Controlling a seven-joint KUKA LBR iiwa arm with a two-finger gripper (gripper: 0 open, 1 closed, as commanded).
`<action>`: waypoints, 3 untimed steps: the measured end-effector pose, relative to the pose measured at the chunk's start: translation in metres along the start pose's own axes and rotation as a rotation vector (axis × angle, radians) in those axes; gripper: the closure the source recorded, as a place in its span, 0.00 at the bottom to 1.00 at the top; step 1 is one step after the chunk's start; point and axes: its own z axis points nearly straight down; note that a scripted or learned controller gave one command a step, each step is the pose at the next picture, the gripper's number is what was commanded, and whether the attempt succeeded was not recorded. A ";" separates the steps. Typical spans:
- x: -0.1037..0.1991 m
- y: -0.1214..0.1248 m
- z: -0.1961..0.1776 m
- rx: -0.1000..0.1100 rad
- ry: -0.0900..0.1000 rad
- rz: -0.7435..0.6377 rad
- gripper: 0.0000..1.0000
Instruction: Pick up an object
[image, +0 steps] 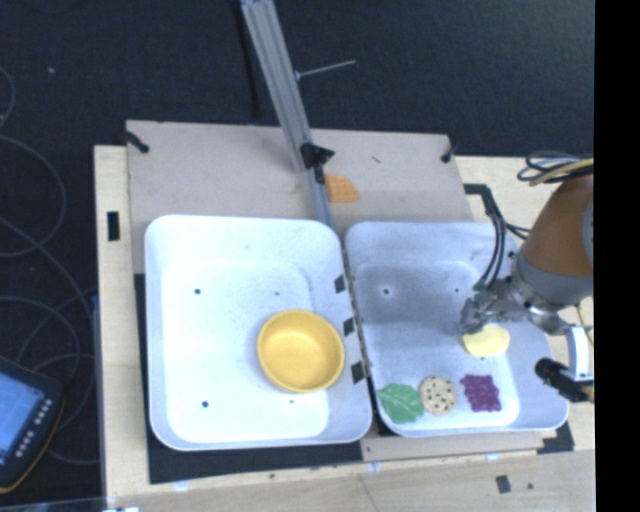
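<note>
Camera view: two white bins side by side on the surface. Left bin holds a yellow bowl toward its 4 o'clock corner. Right bin carries a row along its 6 o'clock edge: green piece, round cookie-like piece, purple piece.

A pale yellow object lies above that row, toward 3 o'clock in the right bin. The hand sits low, right at the object's 11 o'clock edge, touching or just over it. Cannot tell whether it is open or closed; nothing is visibly gripped.

Judgement: the step is settling onto the yellow object. The hand looks off-centre, so it should shift toward 4 o'clock to straddle the object's middle before closing. Keep clear of the purple piece nearby. Lift straight up and slowly; a rounded object may slip.
</note>
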 end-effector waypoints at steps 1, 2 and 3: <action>-0.004 0.008 -0.046 -0.001 0.000 -0.008 1.00; -0.015 0.010 -0.096 -0.002 0.000 -0.008 1.00; -0.017 0.012 -0.131 -0.001 0.001 -0.009 1.00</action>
